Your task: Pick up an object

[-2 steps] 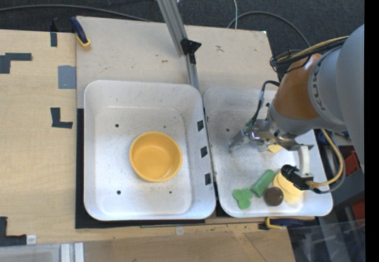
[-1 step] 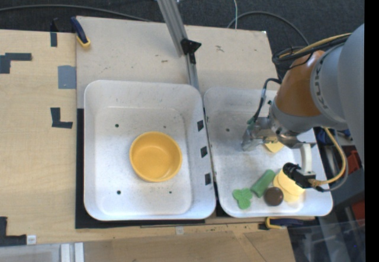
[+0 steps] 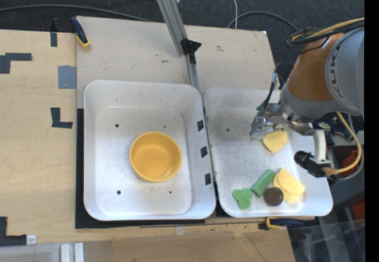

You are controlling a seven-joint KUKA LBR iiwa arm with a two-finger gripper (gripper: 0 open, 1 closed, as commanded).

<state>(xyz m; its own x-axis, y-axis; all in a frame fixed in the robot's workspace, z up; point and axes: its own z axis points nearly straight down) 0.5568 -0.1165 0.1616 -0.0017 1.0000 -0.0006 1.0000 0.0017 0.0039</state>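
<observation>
Green toy pieces (image 3: 253, 188) are judged light and rigid; gripper (image 3: 259, 128) opening cannot be told beside the yellow wedge (image 3: 275, 141).

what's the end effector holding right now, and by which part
It cannot be told. The end effector sits in the right bin right beside a yellow piece, but the view doesn't settle whether the piece is gripped.
</observation>
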